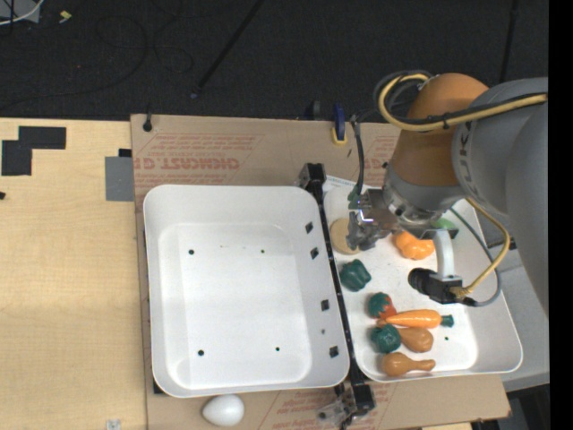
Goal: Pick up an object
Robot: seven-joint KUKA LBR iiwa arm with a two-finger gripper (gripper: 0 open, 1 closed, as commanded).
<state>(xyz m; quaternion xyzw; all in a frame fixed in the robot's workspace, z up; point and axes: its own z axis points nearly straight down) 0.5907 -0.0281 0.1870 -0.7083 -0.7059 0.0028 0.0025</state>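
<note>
My gripper (363, 231) hangs low over the upper left part of the right bin (501, 352), beside a tan round piece (339, 233) that lies just to its left. Its metal fingers point down, and how far apart they stand is hidden. A green toy (354, 274) lies right below the gripper. An orange piece (414, 245) sits to its right, partly under the wrist. Lower in the bin lie a carrot (414, 319), two dark green pieces (377, 303) (387, 338) and two tan-orange gourd shapes (415, 339) (406, 364).
The left bin (161, 240) lies beside the right one, with a black divider (324, 267) between them. A white egg (223, 410) rests on the cardboard in front of the left bin. A black cable and connector (434, 284) hang from the wrist.
</note>
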